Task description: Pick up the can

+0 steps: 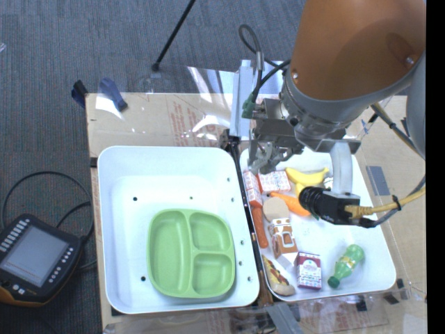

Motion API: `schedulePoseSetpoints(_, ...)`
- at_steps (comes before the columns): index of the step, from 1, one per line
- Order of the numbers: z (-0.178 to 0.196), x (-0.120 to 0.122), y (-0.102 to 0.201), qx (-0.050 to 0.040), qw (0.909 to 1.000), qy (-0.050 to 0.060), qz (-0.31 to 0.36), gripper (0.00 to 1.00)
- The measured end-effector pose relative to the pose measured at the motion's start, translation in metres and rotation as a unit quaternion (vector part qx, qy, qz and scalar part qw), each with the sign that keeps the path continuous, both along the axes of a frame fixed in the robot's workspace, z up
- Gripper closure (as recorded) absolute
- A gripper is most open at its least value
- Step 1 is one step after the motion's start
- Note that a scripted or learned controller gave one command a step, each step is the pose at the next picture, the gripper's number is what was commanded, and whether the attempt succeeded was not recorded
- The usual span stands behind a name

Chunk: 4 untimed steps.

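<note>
My gripper (265, 160) hangs over the top left corner of the right bin (375, 252), under the big grey wrist and orange band. Right below it lies a small red-and-white item (274, 181) that may be the can; its shape is hard to read. A white and orange labelled pack (282, 235) lies lower in the same bin. Nothing shows between the gripper and these items, and the wrist hides part of the bin's far end.
The right bin also holds a banana (306, 176), a carrot (288, 202), a hot dog (259, 223), a red box (309, 268) and a green bottle (346, 263). A green divided plate (192, 254) lies in the left bin (125, 186). A black plug with a yellow cable (332, 204) hangs over the right bin.
</note>
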<state>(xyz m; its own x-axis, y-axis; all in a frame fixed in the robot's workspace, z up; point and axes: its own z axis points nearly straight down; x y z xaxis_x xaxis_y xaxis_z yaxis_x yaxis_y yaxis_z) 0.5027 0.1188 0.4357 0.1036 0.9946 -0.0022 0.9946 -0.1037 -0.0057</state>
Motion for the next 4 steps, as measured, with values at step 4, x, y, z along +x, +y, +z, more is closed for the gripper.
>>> schedulePoseSetpoints(4, 0.0, 0.05, 0.123, -0.0026, 0.8044, -0.002, -0.594, 1.0)
